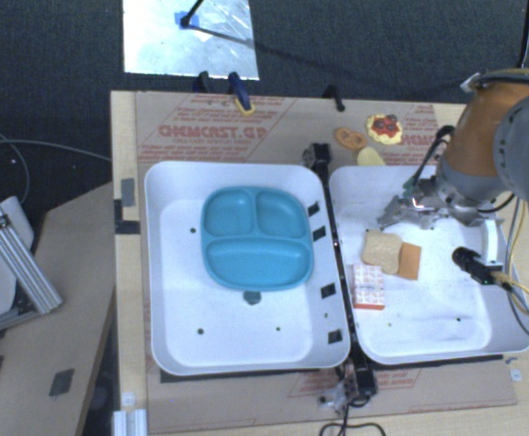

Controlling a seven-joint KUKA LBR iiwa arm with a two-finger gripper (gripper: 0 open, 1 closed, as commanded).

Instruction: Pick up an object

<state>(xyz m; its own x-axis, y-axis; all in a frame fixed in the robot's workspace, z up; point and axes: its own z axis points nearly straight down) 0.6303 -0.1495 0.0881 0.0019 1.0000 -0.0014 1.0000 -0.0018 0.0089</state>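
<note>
Farthest left among my things is the left bin [169, 334]. A blue divided plate [255, 239] lies flat near its middle, with two small compartments toward the far side and one long compartment toward the near side. Both bins sit on a brown cardboard sheet [201, 125], and a blue clamp [239, 94] grips the sheet's far edge. Beyond that edge, a shiny silver sheet [187, 21] lies on the dark floor.

Moving right, three small toy foods rest on the cardboard just outside the far wall of the right bin [428, 343]. They are an orange piece [349, 137], a pale yellow piece [370, 157] closest to the wall, and a round red-topped piece [384, 127].

Inside the right bin are the things I could pick. A white-and-red packet [368, 286] lies flat close to the left wall. Just beyond it is a tan bread slice [382, 250], and an orange slab [410, 261] touches the slice's right edge (all three sit in the left half of the bin).

My claw [417, 204] hangs over the far half of the right bin, just beyond the bread slice and apart from it. From this slant I cannot tell whether it stands wide or narrow. My arm [483, 143], orange-banded above the wrist, reaches in from the right.
</note>
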